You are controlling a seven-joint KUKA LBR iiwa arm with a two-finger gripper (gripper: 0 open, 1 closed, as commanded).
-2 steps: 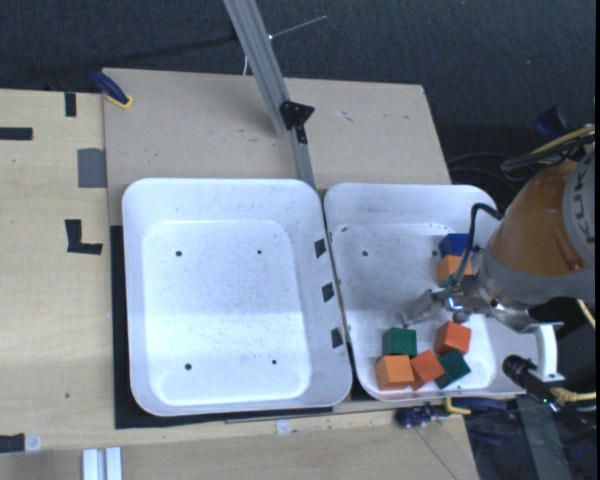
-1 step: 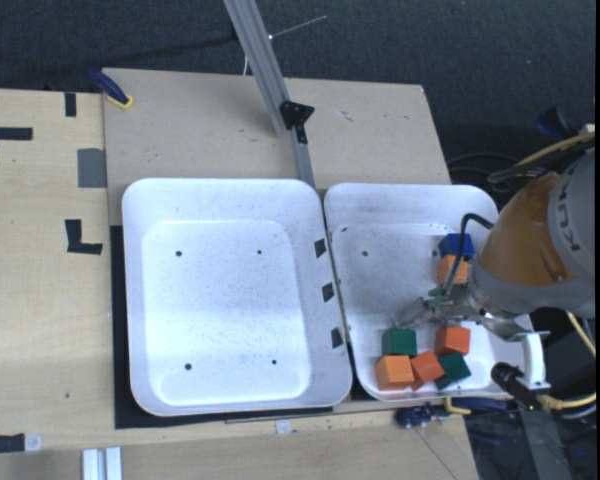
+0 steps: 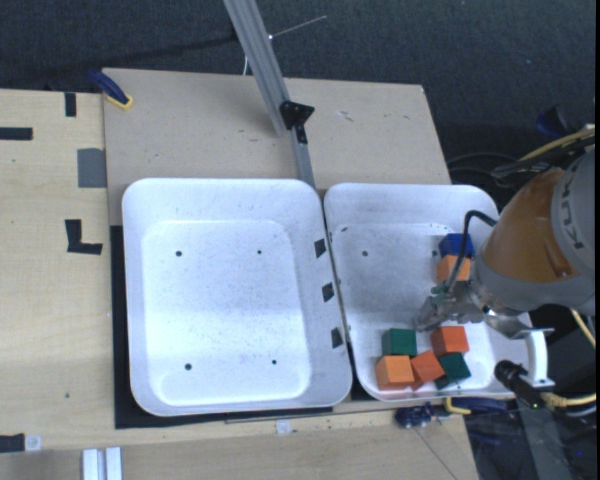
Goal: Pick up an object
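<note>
Blocks (image 3: 420,358) clustered at near edge of right bin (image 3: 380,218): small, rigid, likely light; grip flat opposite faces. Tool (image 3: 438,306) just above them, opening: cannot tell.

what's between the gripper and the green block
Bare white bin floor; in the camera view the gripper hangs just up-right of the green block.

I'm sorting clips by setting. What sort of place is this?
Probably a robotics lab bench for grasping trials: two white bins on a plywood table, coloured blocks in the right bin, and a grey and orange robot arm reaching in.
</note>
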